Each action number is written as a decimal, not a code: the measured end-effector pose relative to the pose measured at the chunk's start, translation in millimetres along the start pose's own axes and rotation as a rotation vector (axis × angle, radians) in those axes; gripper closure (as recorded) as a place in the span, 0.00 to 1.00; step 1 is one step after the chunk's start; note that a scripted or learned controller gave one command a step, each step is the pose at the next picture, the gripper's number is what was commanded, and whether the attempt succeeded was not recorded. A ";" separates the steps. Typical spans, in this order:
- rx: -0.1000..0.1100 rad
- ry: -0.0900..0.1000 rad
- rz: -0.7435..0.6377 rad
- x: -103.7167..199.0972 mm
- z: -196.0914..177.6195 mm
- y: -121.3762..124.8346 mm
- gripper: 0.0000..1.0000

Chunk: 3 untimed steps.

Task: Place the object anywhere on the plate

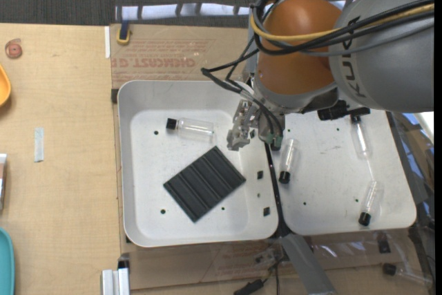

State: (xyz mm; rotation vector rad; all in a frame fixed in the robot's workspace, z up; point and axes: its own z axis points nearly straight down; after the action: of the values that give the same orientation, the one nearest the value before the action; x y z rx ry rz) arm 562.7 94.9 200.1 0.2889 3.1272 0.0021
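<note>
My claw (239, 138) hangs over the left white bin (128, 148), grip unreadable, the clear black-capped vial (189, 127) lying apart from the dark ribbed plate (205, 183), so a descent here risks closing on nothing.

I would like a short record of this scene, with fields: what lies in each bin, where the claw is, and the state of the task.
left bin: one clear vial with black cap; dark ribbed plate, lying flat
right bin: three clear vials, at and
claw: over the left bin's right part, just above the plate's upper corner
arm: reaches in from the right
task state: no vial rests on the plate yet
</note>
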 end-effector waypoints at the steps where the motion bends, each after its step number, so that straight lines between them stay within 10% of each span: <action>1: 0.000 -0.001 -0.388 7.5 -25.8 -60.1 1.00; 2: 0.000 -0.001 -0.389 7.5 -25.7 -60.1 0.00; 3: -0.002 -0.002 -1.026 -36.2 -71.8 -45.7 0.00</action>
State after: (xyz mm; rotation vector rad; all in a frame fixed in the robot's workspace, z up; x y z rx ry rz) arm 589.8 43.3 271.9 -1.2813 2.8644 0.0030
